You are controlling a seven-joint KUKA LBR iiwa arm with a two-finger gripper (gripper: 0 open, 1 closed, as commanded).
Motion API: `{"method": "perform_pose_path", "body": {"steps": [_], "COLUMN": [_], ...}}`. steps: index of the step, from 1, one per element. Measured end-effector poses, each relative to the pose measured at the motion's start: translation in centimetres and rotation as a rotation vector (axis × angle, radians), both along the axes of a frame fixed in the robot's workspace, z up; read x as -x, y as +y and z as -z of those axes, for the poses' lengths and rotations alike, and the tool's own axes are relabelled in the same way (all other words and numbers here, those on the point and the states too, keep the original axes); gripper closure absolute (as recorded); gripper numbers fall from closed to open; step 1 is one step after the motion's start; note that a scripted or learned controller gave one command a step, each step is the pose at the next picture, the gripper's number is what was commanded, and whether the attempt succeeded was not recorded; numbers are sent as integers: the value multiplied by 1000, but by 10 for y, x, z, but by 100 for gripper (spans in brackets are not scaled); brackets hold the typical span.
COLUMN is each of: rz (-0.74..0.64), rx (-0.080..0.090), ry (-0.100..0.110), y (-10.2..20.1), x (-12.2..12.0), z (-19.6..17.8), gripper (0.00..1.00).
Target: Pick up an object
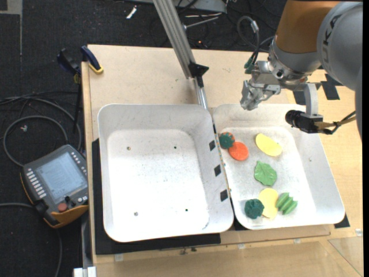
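So the grey arm with the orange band [308, 16] comes in from the right, and its metal two-finger hand [252, 100] hangs over the far left corner of the right-hand shallow white bin [323, 166], just above the rim. Nothing is between the fingers as far as I can see, but whether they're spread or closed I honestly cannot tell from this angle.

All the pickable stuff sits in that right bin. Against its left wall there's a small dark green and orange lump [226, 139], touching a round orange-red piece [238, 151]. Just right of those lies a yellow oval piece [268, 145]. Below that, mid-bin, is a light green leaf-shaped piece [266, 173]. Along the near edge: a dark green knobbly chunk [253, 208], a pale yellow rounded piece [268, 202] touching it, and a bright green ridged piece [286, 203] just beside that.

The left-hand shallow white bin [155, 172] sits right beside the other on the light wooden tabletop [144, 74]. A slanted metal rod [176, 30] crosses the far side. A grey handheld control pendant [55, 180] lies on the dark floor, far left.
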State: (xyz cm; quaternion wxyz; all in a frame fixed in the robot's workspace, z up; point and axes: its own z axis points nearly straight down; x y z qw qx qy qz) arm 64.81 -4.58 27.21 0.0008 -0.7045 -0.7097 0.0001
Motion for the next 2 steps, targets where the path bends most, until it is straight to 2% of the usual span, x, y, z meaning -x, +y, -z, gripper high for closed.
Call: {"method": "perform_pose_path", "body": {"steps": [1, 2], "rz": [-1, -2], "rx": [-1, -1], "ry": [2, 0], "y": [58, 118], "x": [13, 17], "z": [17, 18], "gripper": [100, 100]}}
